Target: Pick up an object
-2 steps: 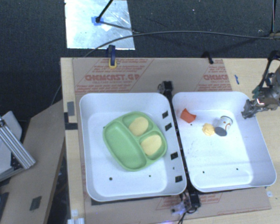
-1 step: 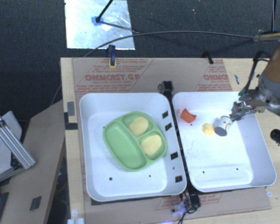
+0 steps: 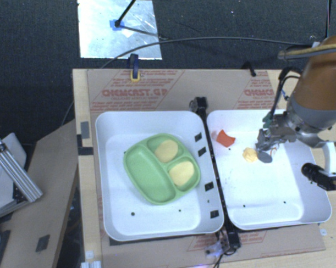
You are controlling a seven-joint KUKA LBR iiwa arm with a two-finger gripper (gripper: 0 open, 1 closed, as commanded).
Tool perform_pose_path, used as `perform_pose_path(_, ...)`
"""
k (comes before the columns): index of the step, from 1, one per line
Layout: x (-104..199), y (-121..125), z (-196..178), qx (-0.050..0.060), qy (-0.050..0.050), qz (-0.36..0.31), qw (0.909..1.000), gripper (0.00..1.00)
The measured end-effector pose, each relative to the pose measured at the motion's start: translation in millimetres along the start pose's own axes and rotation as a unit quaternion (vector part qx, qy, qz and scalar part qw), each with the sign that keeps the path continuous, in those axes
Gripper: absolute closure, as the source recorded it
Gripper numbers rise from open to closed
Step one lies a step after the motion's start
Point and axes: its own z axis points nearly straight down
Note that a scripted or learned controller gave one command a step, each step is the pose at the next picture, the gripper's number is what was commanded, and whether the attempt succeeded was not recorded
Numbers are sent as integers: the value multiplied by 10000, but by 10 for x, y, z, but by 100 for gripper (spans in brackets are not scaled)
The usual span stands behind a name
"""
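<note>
In the right bin (image 3: 302, 208), right of frame centre, a small yellow lump (image 3: 249, 154) lay just beside the gripper (image 3: 264, 155); it was judged light and soft, best pinched across its middle, though the jaw state could not be told.

A robotics lab: two white bins (image 3: 160, 227) sit side by side on a board (image 3: 172, 84) marked "CHEMCAST GP", ringed by dark carpet (image 3: 33, 47), loose cables (image 3: 220, 40), a clamp (image 3: 133, 66) and an aluminium strut (image 3: 15, 172), with a grey-and-orange arm (image 3: 320, 81) reaching in.
</note>
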Motion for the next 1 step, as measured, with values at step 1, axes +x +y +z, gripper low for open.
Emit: perform_pose_path(1,501,-18,-40,-5,3,-3,10000,100)
